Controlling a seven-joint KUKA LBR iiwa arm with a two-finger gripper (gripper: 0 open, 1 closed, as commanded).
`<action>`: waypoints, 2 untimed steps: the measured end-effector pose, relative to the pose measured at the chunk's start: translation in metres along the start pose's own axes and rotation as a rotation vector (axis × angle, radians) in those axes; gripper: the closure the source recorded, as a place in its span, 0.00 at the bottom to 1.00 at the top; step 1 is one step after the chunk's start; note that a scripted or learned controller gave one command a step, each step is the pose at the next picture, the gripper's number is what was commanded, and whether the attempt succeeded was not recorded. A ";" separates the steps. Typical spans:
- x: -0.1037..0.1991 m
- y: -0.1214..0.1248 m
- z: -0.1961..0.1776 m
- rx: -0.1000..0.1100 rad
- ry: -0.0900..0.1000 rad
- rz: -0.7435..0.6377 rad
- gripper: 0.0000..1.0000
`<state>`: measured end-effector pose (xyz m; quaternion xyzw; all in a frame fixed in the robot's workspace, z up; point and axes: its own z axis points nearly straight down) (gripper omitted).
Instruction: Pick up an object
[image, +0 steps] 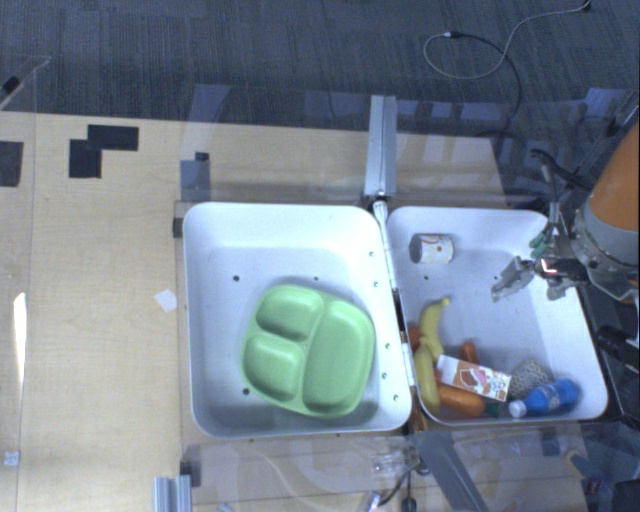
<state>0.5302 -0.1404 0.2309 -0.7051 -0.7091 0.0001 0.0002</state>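
Jaws are seen parted and nothing is held between them. A curved yellow banana (430, 350) is laid in the glossy right bin (480, 235) beside a flat printed carton (474, 378).

Looks like a robotics lab to me: light wood bench (90, 330) with black marker squares (103, 147), two white bins (210, 250) in a metal frame (378, 150), loose cable (480, 50) on grey carpet (250, 50), probably a clear shield at the left edge.
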 end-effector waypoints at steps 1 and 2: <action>0.001 0.001 -0.010 -0.002 0.000 -0.004 1.00; -0.043 0.092 -0.085 -0.005 -0.002 -0.079 1.00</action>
